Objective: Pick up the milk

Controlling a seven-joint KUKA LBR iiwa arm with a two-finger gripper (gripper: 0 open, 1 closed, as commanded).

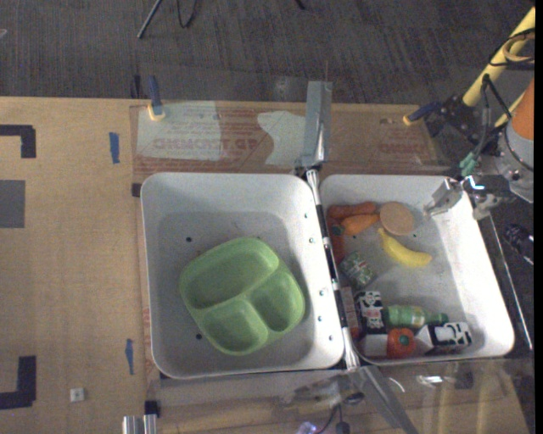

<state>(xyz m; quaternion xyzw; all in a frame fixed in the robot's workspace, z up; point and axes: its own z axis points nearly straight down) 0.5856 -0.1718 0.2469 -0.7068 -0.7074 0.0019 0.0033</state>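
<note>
Looking like a robotics lab: 2 white bins (pixel 161 254) sitting on a cardboard-covered bench (pixel 68 254) marked with blue tape (pixel 114 147) and black corner marks (pixel 20 140). Grey carpet (pixel 254 38) and tripod legs (pixel 170 13) showing beyond. Toy food (pixel 404 251) lying just left of the gripper (pixel 454 193), cables (pixel 496 93) trailing behind it.

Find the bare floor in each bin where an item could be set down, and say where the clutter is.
Left bin: bare floor rings the green divided plate, widest along the far wall. Right bin: open floor between the banana and the right wall. Crowded: its left side and near edge, with carrots, milk carton, bottle.
</note>
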